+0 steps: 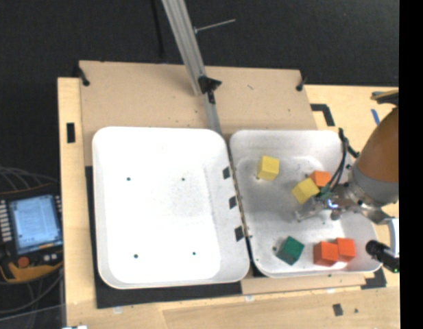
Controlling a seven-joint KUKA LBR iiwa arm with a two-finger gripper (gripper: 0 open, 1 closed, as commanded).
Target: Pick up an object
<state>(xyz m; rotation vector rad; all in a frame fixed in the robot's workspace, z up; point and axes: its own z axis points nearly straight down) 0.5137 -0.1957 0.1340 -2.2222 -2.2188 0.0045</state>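
Right bin [266, 142] contents: 6 small blocks. 1 yellow cube [269, 168] sits upright toward the bin's left wall, in its far half. A 2nd yellow block [305, 190], tilted, lies near the middle, touching a small orange block [321, 179] on its far-right side. 1 green cube [291, 250] rests near the front edge, left of centre. 2 orange cubes [327, 253] [346, 248] sit side by side, touching, at the front right corner.
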